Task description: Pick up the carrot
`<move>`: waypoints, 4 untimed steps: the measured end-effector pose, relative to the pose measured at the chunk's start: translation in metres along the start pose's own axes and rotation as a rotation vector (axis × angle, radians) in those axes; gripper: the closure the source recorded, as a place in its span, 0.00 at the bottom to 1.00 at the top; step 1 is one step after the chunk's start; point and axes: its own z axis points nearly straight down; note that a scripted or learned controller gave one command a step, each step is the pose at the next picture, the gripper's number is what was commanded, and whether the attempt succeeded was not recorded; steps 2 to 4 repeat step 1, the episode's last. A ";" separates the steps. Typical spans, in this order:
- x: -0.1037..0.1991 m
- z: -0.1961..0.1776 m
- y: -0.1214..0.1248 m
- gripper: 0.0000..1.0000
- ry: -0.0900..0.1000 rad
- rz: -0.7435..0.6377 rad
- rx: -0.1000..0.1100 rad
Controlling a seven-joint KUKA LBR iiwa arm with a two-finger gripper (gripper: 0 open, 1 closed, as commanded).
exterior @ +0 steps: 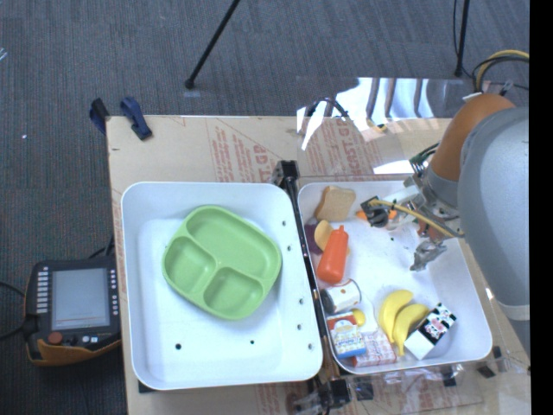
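**A:** Where is the carrot (pixel 394 217) now?

**B:** As far as I can make out, it lies in the right bin (pixel 380 266), towards the far side. It is a thin strip of orange, partly hidden behind the arm's (pixel 501 197) own hardware, to the right of the bread slice (pixel 335 203). It is small in this view, so I say that with caution. The bigger orange thing by the bin's left wall looks to me like a red-capped bottle (pixel 333 256), not the carrot

**A:** And the fingers (pixel 422 262)?

**B:** They hang low over the same bin, a little nearer and to the right of that orange strip, close to it but not over it. They stand apart, with nothing between them

**A:** So how much of the job is done?

**B:** By my reading, none of the lifting. The carrot rests in the bin, ungripped. What is left is to bring the fingers over it, come down, close on it and raise it clear. The bananas (pixel 399 316) on the near side and the green plate (pixel 223 262) in the left bin (pixel 155 335) play no part
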 end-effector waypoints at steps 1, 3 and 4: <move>0.002 0.000 0.000 0.00 -0.004 -0.002 0.001; 0.002 0.000 0.000 0.00 -0.004 -0.002 0.001; 0.002 0.000 0.000 0.00 -0.004 -0.002 0.001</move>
